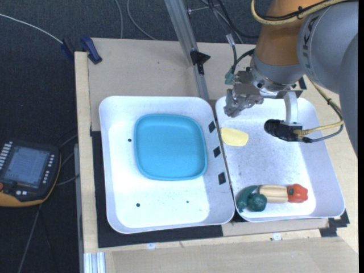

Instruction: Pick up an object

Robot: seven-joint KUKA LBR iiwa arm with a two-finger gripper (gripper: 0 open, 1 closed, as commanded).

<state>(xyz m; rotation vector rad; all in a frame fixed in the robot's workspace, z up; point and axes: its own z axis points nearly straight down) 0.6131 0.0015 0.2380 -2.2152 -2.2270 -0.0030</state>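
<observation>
Yellow chip-shaped object (234,136) lies flat on the floor of the right bin (318,152), just below and slightly toward the viewer from the hand (236,108), close to it but apart from it as far as the view shows. The hand hangs over the far left corner of that bin, pointing down, under the grey arm with its orange band (284,24). Nothing shows between its fingers; whether they are spread or closed I cannot tell. Well nearer the viewer than the hand, along the bin's near wall, lie a dark green round object (252,201), a tan stick-like piece (273,193) and a red piece (297,193), touching in a row. To the hand's left, in the left bin (114,152), sits a blue square plate (170,147). Both bins rest on the tabletop (136,56).
</observation>
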